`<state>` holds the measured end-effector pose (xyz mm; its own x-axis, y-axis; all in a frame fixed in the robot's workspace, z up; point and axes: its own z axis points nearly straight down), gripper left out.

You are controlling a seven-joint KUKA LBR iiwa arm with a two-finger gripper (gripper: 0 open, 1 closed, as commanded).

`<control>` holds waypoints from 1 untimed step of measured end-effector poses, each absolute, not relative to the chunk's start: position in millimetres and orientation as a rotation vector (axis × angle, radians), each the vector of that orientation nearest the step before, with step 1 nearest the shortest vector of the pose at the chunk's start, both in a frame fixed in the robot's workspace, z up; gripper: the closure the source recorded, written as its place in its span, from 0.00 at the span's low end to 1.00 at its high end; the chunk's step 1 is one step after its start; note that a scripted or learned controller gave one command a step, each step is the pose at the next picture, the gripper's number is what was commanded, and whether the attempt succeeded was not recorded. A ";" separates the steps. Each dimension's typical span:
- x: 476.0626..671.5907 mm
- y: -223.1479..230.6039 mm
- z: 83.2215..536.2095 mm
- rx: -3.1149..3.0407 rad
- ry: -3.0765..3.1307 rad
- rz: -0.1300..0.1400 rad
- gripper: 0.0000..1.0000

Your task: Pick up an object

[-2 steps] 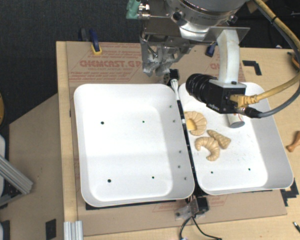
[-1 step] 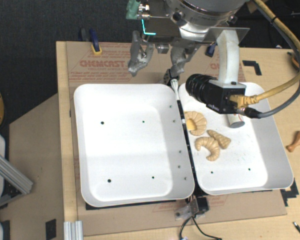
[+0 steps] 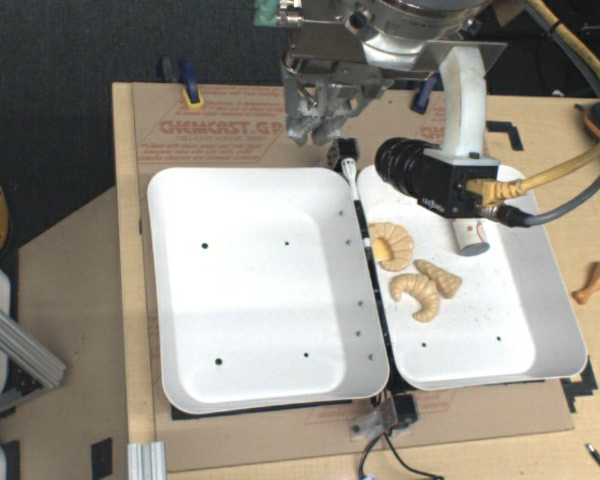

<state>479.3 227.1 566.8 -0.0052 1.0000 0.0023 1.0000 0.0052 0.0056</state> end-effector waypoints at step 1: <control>479.3 227.0 566.2 2.214 2.226 0.007 0.00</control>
<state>479.3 227.0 566.2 -0.0053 1.0000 0.0018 1.0000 0.0053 0.0041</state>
